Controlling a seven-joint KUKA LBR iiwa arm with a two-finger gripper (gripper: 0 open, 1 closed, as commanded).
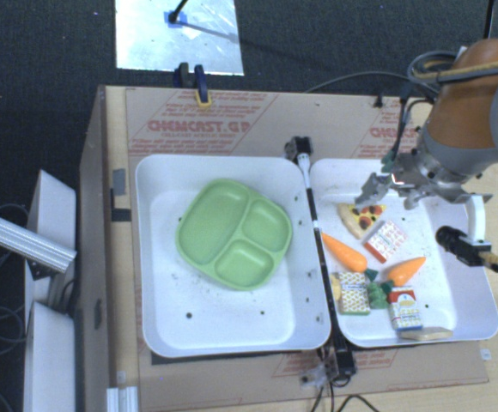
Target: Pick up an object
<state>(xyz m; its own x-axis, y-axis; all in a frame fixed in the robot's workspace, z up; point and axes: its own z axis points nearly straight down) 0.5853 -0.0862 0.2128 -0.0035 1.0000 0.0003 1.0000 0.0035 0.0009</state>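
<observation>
Just below the hand (376,192) lies the pizza slice (360,220), untouched.

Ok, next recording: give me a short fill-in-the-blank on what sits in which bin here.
1. The green divided plate lies in the ____ bin as the camera sees it.
2. The plate has ____ compartments.
3. The pizza slice lies in the right bin, just below the ____.
4. The two carrots share a bin with the ____ slice.

Missing words: left; three; gripper; pizza
</observation>
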